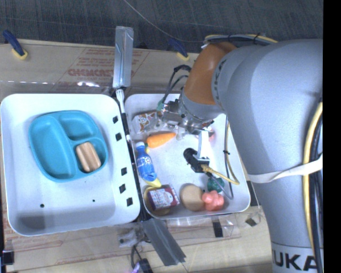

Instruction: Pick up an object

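- Gripper (181, 124) is hanging over the right bin's (238, 182) far edge, beside the carrot (160, 140); we are unable to judge its opening or any hold.
- We are noting a bun (88, 156) lying in the blue tray (52, 147), left bin (23, 209).

Two shallow white bins sit side by side on a tabletop (57, 61). The left bin (23, 209) holds a blue divided plate (59, 144) carrying a tan bread roll (88, 156). In the right bin (236, 201), the grey arm's claw (179, 124) hangs over a carrot (161, 139), near a blue bottle (143, 162); a brown packet (162, 198), potato (191, 196) and pink toy (214, 199) line its near edge.
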You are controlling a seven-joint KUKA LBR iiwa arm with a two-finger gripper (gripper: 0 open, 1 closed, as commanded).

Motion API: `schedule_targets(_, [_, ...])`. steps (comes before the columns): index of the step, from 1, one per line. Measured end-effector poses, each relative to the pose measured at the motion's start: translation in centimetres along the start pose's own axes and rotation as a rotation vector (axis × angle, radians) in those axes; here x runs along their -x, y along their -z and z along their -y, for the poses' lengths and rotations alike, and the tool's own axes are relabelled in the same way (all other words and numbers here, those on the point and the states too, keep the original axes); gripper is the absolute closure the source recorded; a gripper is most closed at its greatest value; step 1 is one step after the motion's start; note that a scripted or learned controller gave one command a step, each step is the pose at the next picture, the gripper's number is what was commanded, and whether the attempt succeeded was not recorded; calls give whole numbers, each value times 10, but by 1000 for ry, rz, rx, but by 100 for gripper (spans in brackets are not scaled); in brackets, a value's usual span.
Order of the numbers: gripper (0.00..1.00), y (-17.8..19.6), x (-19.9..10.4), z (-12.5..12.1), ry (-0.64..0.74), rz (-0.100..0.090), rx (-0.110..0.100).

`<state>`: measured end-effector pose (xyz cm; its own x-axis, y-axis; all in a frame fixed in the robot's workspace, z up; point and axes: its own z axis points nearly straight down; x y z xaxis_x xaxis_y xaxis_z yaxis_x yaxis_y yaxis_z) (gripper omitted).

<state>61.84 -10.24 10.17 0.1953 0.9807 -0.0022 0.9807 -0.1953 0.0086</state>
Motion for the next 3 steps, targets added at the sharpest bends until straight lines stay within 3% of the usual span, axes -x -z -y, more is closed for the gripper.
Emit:
schedule_targets(1, [0,-10,2,13,34,-3,-14])
schedule_targets(2, [100,-2,1,14,38,-3,-20])
schedule_targets(3, [100,94,-67,-4,48,-6,-4])
